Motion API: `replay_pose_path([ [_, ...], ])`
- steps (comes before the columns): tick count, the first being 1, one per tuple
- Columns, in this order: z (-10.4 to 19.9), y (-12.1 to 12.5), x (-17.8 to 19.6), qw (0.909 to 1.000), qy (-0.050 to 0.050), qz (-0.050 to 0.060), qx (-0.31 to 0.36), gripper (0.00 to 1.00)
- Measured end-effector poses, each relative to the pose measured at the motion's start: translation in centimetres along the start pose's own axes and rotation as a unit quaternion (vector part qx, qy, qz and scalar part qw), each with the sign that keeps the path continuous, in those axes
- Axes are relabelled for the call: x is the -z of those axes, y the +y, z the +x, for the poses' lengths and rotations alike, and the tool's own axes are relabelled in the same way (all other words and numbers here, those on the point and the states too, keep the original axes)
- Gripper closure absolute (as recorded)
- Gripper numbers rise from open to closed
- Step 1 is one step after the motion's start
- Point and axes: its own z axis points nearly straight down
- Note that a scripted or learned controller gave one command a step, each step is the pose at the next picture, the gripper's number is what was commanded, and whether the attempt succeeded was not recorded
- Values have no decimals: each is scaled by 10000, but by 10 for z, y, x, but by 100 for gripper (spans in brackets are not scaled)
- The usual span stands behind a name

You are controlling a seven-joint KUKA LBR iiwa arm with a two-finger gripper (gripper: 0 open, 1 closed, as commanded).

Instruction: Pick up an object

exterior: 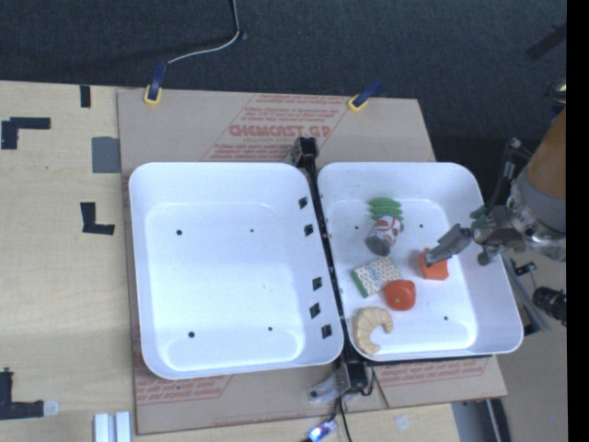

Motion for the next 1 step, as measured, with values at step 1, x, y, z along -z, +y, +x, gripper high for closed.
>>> replay_pose_path([
  [1,56,10,-169,10000,-1,5,13,0],
])
